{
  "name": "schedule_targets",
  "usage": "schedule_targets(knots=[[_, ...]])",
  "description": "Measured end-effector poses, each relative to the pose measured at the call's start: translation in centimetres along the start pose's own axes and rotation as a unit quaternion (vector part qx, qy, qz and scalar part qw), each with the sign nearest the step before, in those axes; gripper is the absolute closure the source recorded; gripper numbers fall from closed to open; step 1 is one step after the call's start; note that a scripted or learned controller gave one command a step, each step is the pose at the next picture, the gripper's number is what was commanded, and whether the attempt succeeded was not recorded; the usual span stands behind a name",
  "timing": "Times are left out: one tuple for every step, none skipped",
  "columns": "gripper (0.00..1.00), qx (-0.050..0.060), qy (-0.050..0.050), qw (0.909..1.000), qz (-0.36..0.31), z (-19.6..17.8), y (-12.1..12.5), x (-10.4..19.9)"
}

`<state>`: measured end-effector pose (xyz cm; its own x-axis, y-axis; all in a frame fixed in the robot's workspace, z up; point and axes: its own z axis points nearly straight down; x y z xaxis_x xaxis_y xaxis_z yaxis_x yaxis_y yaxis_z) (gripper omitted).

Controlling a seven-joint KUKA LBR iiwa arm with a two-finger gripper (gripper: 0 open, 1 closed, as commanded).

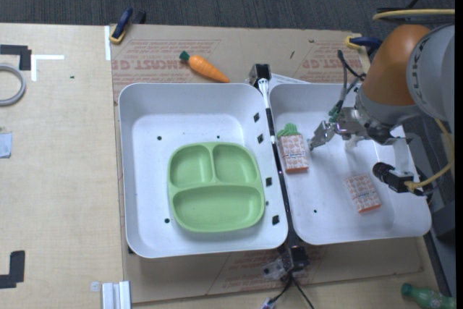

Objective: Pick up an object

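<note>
Two small patterned packets lie in the right bin (pixel 318 217): one with a green top (pixel 293 150) by the bin's left wall, another (pixel 362 193) further right and nearer the front. My gripper (pixel 320 137) hangs low over the right bin, just right of the green-topped packet and up-left of the other. Its metal fingers point left, and nothing shows between them. The grey arm with its orange band (pixel 394 72) comes in from the right.
The left bin (pixel 145 119) holds a green divided plate (pixel 215 187). A toy carrot (pixel 204 66) lies on the cardboard behind the bins, and a blue clip (pixel 121 24) sits at the cardboard's far left corner. Cables and a black fitting (pixel 394 177) hang beside the wrist.
</note>
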<state>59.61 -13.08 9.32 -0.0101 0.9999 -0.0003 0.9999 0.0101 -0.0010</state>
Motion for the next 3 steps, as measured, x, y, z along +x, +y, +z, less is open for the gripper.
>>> schedule_targets(knots=[[0.00, -0.001, 0.000, 0.9988, -0.049, 0.1, -6.9, -4.1], [0.00, -0.001, 0.000, 0.9960, -0.089, 0.1, -11.9, -4.3], [1.00, -0.002, 0.000, 0.9961, -0.088, -0.9, -11.8, -4.4]])
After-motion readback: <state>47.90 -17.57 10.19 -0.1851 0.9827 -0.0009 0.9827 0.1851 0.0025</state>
